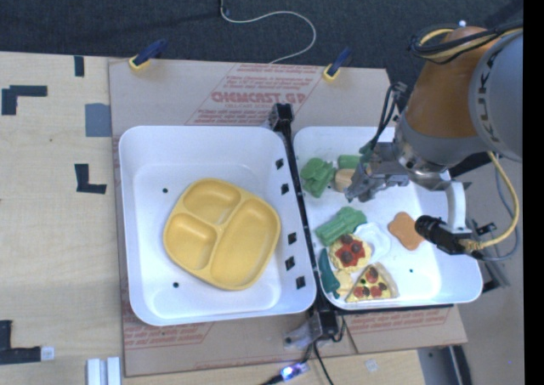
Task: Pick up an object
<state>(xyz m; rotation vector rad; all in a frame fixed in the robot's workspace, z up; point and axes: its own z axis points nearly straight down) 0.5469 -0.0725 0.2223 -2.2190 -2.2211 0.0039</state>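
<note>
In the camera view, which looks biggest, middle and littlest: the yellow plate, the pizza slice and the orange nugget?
1. Yellow divided plate, by far the largest, in the left bin.
2. Pizza slice, in the right bin.
3. Orange nugget, only slightly smaller than the slice. Both lie about equally near the camera, so that order is a close call.

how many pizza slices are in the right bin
2. One pizza slice lies near the right bin's front left, beside the divider; the second slice sits just in front of it at the front rim. Others may be hidden under the arm.

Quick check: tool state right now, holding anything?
Tool: over the right bin, near the green toy pieces; open or shut cannot be told.
</note>
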